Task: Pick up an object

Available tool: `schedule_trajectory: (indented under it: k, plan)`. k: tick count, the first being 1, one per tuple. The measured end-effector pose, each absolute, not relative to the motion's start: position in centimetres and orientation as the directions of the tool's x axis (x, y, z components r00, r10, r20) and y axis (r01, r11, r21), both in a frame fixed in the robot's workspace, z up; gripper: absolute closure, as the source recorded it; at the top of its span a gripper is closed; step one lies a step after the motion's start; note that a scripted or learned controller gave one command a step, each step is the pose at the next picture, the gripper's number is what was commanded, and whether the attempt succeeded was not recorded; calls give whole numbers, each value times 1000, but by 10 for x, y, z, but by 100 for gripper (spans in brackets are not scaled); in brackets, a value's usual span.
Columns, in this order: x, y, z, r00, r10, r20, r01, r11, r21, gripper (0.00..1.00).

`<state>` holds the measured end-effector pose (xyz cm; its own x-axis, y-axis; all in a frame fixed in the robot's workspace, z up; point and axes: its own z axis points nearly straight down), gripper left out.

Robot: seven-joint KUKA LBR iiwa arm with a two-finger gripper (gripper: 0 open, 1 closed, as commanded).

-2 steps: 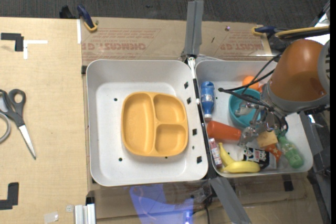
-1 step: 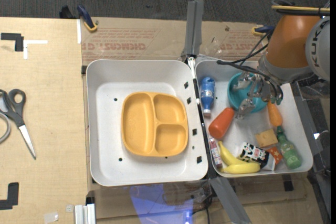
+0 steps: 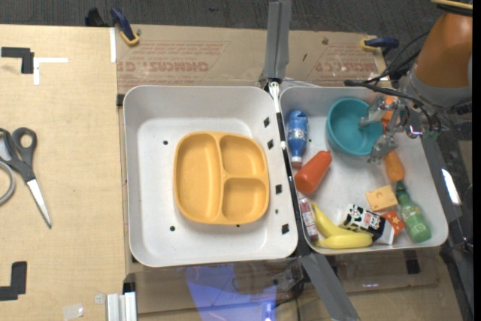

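Note:
The right bin (image 3: 432, 162) holds a teal bowl (image 3: 347, 130), a blue bottle (image 3: 297, 133), a red-orange piece (image 3: 313, 171), a banana (image 3: 340, 237), a black-and-white carton (image 3: 364, 219), a yellow block (image 3: 381, 198), a green bottle (image 3: 412, 218) and a small orange piece (image 3: 395, 166). My gripper (image 3: 379, 133) hangs low at the bowl's right rim, open, one finger over the bowl and the other just outside it. Nothing sits between the fingers. The arm's orange band (image 3: 445, 49) is above, at the right edge.
A yellow divided plate (image 3: 222, 178) lies in the left bin (image 3: 135, 162). Scissors (image 3: 26, 169) rest on the wooden bench at far left. A grey divider bar (image 3: 276, 41) rises between the bins at the back. Cables trail around the wrist.

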<state>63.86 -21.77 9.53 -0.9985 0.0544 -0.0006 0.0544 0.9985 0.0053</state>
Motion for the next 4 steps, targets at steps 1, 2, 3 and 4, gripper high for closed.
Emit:
schedule_trajectory:
  k: [1,2,3,4]
  plan:
    - [632,-220,101,-998,52,31,52,999,5,100]
    - [636,-219,104,-999,52,14,52,999,3,0]
    - [633,-219,111,-998,50,30,50,999,5,100]
    - [636,-218,114,-999,50,16,50,999,4,0]
